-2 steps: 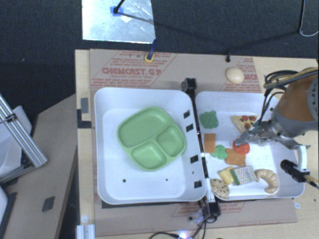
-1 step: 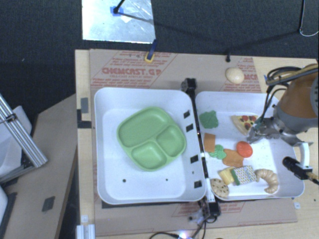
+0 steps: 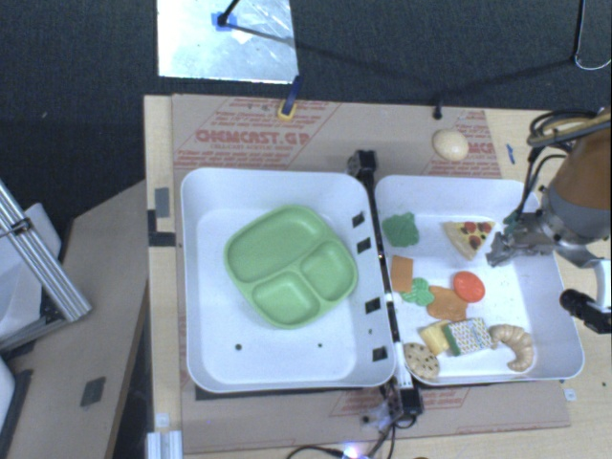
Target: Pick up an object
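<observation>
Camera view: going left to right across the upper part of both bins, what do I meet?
Green divided plate → green lettuce piece → pizza slice → hand.

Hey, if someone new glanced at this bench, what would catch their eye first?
Probably the pale green three-compartment plastic tray, alone in the left white bin. Next, the right white bin with its scatter of toy food, such as a pizza slice and a tan croissant, with the grey gripper at its right side.
</observation>
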{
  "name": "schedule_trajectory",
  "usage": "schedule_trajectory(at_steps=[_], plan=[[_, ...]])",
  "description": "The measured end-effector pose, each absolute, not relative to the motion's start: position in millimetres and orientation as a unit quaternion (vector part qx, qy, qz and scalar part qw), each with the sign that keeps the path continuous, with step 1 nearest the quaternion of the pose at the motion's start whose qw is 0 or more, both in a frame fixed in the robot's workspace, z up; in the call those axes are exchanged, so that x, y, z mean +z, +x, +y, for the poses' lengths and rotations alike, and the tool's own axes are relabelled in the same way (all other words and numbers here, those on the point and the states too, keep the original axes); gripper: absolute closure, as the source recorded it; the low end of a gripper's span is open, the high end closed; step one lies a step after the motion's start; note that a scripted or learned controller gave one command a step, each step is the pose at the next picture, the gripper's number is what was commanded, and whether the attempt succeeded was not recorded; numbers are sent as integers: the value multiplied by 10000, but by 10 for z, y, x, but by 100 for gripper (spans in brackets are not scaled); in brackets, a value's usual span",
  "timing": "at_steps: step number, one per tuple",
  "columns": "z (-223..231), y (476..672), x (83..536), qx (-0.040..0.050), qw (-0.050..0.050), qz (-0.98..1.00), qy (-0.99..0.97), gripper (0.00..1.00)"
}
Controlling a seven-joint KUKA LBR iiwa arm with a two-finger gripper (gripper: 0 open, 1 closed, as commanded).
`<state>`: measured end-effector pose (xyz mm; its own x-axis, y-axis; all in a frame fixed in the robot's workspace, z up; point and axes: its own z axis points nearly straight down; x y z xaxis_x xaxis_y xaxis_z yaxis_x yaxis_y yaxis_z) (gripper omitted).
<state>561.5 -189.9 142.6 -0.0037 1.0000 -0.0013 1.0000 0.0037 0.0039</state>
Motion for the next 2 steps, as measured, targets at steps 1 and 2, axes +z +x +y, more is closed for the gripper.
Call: schedule_trajectory(at_steps=[1, 2], plan=[[-1925, 5639, 2075, 18, 39, 7087, 7055, 100], [-1927, 5649, 2255, 8, 15, 7088, 7054, 100]])
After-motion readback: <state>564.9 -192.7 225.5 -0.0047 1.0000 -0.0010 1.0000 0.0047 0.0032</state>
